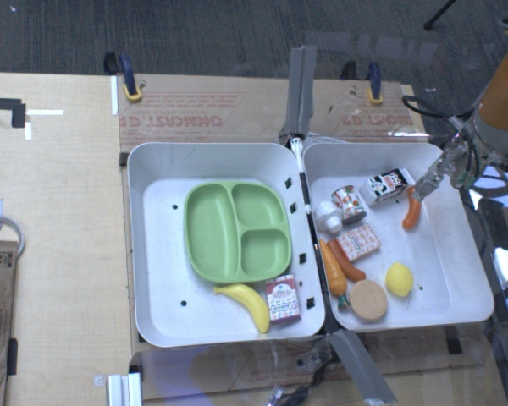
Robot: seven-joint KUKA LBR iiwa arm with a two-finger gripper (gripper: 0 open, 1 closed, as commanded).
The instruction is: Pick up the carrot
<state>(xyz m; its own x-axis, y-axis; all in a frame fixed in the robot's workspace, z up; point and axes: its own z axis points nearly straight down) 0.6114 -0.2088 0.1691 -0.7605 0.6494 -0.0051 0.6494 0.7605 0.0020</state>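
The carrot point(333, 271) lies by the left wall of the right bin point(457, 307), well apart from the tool point(437, 174), which hangs at the far right. Whether the tool is apart or together I cannot tell. This looks like the approach step: next it must travel left and come down over the carrot.

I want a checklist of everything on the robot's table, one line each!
Surface: two shallow white bins side by side on a wooden bench.
Job's things: orange tapered carrot in the right bin, near its left wall.
Clutter: green divided plate, yellow banana, red sausage, yellow lemon, small cartons and a can.
Grippers: gripper above the right bin, by the sausage.
Cables: black cables at upper right.
Surroundings: dark carpet, two clamps.
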